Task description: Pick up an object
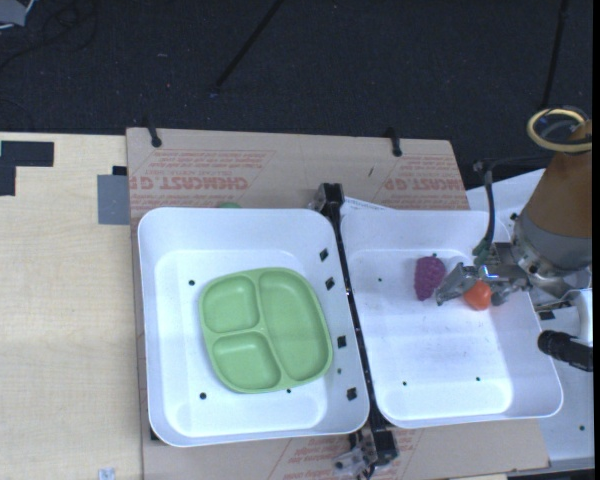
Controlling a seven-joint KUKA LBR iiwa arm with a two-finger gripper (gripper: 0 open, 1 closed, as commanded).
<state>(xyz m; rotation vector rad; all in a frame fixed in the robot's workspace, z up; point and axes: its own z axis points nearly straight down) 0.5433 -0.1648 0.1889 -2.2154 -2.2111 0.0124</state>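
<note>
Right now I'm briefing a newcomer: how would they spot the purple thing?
Look in the right shallow white bin, toward its far edge. The small purple lumpy object lies there beside a small orange-red object; its purple colour sets it apart.

red print on cardboard sheet (280, 168) under bins, upside down, not clearly legible.

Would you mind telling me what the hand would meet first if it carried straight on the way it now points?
Most likely the purple object: the hand points toward the picture's left and sits just beside it in the right bin. Height is hard to judge from above.
</note>
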